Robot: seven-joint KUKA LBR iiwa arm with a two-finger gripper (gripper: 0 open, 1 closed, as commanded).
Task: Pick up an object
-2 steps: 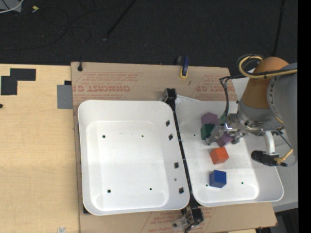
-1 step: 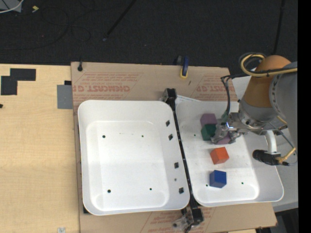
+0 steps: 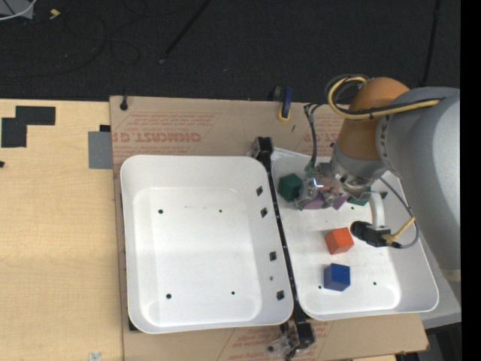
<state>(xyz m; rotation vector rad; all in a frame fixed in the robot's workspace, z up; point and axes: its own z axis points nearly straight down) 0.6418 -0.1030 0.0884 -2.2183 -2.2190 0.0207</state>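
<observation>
Low in right bin [image 3: 421, 295], gripper [image 3: 319, 198] beside green object [image 3: 288, 186] (jaw state unclear, possibly touching)

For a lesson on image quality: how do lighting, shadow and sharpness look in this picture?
Camera view: even overhead light; the white bins are bright without harsh glare; soft shadows beside the orange cube and blue cube; the gripper area is slightly blurred; the floor beyond stays dark.
</observation>
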